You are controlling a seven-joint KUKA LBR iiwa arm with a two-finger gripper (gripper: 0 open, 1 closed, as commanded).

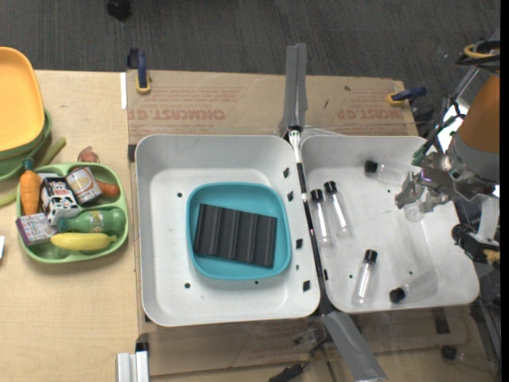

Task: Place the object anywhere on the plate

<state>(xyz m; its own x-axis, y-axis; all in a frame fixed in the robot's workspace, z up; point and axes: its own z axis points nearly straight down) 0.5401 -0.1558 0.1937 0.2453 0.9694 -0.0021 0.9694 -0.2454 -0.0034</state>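
I see the gripper [415, 200] over the right white bin [445, 289], fingers closed on a clear plastic vial [413, 211]. Teal square plate [205, 199] with dark ribbed block [236, 234] sits in left bin [159, 293].

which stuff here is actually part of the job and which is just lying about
Job: teal plate in left bin; clear vials in right bin; gripper.
Lying about: green toy-food tray, yellow plates, clamps.
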